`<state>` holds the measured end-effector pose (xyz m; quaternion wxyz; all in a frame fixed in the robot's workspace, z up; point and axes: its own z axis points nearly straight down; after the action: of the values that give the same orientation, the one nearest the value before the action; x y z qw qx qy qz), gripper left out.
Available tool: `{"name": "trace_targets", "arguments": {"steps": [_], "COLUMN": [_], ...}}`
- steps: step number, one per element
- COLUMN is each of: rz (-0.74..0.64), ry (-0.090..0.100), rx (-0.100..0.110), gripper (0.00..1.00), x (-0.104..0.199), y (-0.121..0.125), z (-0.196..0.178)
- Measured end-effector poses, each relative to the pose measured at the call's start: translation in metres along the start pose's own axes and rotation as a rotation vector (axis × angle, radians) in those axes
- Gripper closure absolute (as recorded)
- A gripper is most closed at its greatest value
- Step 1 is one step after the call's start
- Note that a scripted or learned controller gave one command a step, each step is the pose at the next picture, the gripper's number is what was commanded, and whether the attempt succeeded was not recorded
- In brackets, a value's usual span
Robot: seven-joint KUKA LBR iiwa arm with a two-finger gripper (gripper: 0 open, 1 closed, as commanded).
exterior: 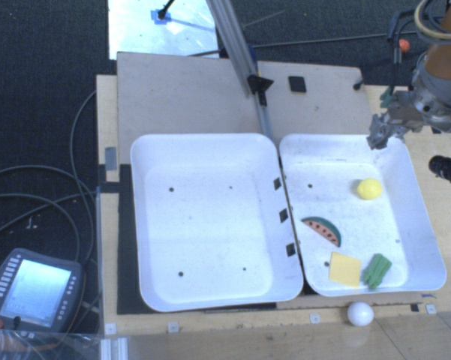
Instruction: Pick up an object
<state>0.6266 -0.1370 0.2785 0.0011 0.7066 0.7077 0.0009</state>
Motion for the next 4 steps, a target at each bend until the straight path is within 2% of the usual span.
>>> {"name": "trace_targets", "arguments": {"steps": [1, 2, 3, 4], "rz": [-0.001, -0.001, 0.0, -0.001], "ry": [0.001, 0.001, 0.001, 0.001], "rx": [0.004, 0.003, 0.004, 0.002], "gripper": [1.0, 1.0, 1.0, 1.0], "x": [0.026, 0.051, 0.07, 0.093], "y": [0.004, -0.005, -0.011, -0.019], "z": [0.029, 0.04, 0.067, 0.065]}}
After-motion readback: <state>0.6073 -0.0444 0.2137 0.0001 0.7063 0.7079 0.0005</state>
